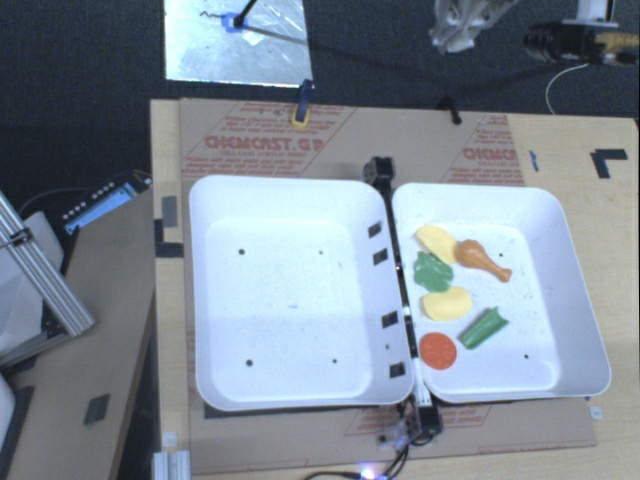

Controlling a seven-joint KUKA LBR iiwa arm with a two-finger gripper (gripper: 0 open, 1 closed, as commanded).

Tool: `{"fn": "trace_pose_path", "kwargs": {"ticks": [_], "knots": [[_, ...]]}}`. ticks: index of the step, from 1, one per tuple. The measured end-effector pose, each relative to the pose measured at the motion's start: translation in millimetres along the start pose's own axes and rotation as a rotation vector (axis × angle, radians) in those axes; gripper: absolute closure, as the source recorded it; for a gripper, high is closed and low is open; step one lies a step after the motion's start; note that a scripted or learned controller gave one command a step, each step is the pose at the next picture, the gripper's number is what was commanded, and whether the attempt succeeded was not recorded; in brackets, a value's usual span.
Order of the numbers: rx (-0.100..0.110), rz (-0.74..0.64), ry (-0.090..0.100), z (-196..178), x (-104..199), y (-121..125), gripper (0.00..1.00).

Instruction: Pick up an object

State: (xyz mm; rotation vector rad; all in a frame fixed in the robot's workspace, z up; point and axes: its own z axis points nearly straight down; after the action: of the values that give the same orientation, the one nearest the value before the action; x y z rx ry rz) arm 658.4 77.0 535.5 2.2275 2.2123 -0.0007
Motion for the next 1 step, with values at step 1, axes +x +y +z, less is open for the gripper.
{"fn": "trace_pose_path", "kwargs": {"ticks": [1], "knots": [[-0.002, 0.0, -0.001, 0.2, -85.8, 10.6, 1.0]]}}
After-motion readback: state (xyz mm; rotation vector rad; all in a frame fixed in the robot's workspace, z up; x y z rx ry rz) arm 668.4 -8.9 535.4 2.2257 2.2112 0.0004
